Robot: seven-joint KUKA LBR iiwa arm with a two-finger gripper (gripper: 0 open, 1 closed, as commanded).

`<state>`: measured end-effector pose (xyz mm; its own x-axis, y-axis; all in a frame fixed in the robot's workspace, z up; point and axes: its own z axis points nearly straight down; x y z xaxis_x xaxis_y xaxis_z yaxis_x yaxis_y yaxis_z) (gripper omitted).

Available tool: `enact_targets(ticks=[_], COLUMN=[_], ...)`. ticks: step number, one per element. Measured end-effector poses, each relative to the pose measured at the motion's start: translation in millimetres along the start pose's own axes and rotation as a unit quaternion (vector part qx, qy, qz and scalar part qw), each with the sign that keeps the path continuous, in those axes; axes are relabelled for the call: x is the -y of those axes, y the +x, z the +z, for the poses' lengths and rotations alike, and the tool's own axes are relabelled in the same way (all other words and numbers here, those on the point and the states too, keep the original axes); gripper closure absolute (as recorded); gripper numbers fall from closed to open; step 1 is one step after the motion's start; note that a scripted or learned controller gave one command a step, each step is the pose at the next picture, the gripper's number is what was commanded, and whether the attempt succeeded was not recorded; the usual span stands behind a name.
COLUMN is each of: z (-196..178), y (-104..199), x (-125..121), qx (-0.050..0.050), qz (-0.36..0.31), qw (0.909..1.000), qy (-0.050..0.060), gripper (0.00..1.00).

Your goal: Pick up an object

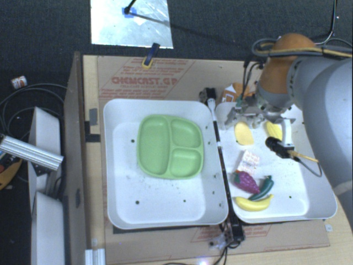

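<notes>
My gripper [244, 116] hangs low over the back of the right bin [317, 200], reaching in from the right. Just in front of it, and partly under it, lies a pale yellow lemon-like object [244, 135]. A second yellow piece [273, 130] sits to the right of that. Toward the front lie a small white and pink packet [250, 160], a purple fruit [246, 181], a dark green vegetable [265, 185] and a yellow banana [253, 203]. I see nothing lifted off the bin floor.
The left bin [124, 203] holds a green divided plate [169, 146]. An orange and white item [230, 95] lies by the back edge of the right bin. The arm's grey body [325, 109] covers that bin's right side.
</notes>
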<state>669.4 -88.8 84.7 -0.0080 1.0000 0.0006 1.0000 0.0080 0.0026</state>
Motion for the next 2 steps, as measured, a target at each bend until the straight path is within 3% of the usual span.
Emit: enact_targets(ticks=[1,2], z=[0,-11], y=[-14,-14], x=[8,6], qx=[0.001,0.001], qz=[0.004,0.003], qw=[1.0,1.0], qy=[0.001,-0.001], gripper=[0.0,1.0])
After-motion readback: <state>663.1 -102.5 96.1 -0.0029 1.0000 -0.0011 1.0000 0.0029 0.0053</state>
